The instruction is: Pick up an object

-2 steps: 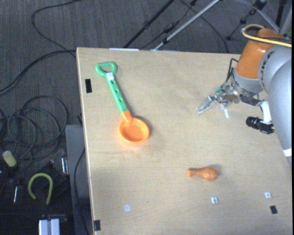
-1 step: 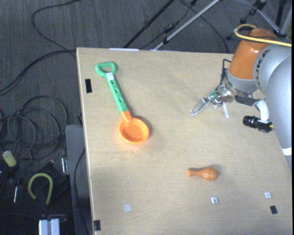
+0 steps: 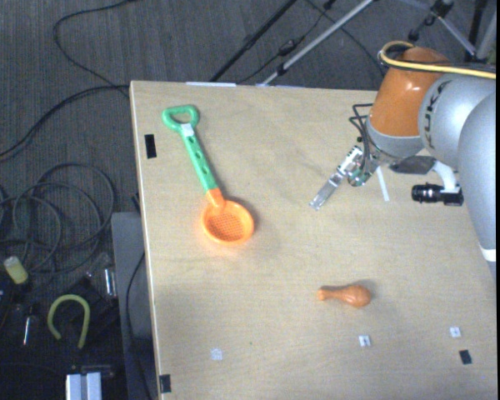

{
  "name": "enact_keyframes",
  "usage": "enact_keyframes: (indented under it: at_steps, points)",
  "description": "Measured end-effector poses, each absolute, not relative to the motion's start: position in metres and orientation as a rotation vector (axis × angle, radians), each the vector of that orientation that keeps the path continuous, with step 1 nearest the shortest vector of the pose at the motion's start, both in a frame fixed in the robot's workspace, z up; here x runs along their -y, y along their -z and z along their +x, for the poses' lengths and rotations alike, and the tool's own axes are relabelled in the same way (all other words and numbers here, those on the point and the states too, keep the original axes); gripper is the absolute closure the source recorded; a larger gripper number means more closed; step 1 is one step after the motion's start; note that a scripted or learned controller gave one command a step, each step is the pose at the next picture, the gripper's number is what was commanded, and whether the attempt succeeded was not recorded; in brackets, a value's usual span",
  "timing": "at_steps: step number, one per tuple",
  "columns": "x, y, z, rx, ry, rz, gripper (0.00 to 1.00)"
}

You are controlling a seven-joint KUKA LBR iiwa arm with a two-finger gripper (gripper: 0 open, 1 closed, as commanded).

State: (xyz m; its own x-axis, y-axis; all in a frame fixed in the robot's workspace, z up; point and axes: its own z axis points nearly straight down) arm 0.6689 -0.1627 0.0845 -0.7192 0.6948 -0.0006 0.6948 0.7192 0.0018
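My gripper (image 3: 323,197) hangs over the middle of the tan bench top (image 3: 300,123), reached in from the right on my grey arm (image 3: 471,140) with its orange band (image 3: 400,98) just above the wrist. The fingers slant down and to the left, thin and pale against the board. They look drawn close together, with nothing between them, though at this angle they blur into one sliver and I cannot tell for certain how wide the gap is.

Two things lie within my reach. To the left of my fingertips, well apart from them, is a slotted spoon (image 3: 210,188): a green handle with a loop at its far end, running down to a round orange bowl nearest the bench's front left. Nearer the front edge, below and a little right of my gripper, lies a small orange piece (image 3: 347,295) shaped like a drumstick, its narrow end pointing left. Neither one touches me, and they are well apart from each other.
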Motion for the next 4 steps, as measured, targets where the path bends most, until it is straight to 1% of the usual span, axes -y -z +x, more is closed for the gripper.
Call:
enact_keyframes:
  at_steps: [1, 2, 3, 4]
  points:
    - [0.223, -0.084, 0.648, -2.292, 0.004, 2.145, 0.0]
    - [0.222, -0.085, 0.669, -2.398, 0.005, 2.025, 0.0]
    - [0.201, -0.085, 0.669, -2.706, 0.001, 1.592, 0.0]
    - [0.2, -0.095, 0.67, -2.705, -0.001, 1.59, 1.0]
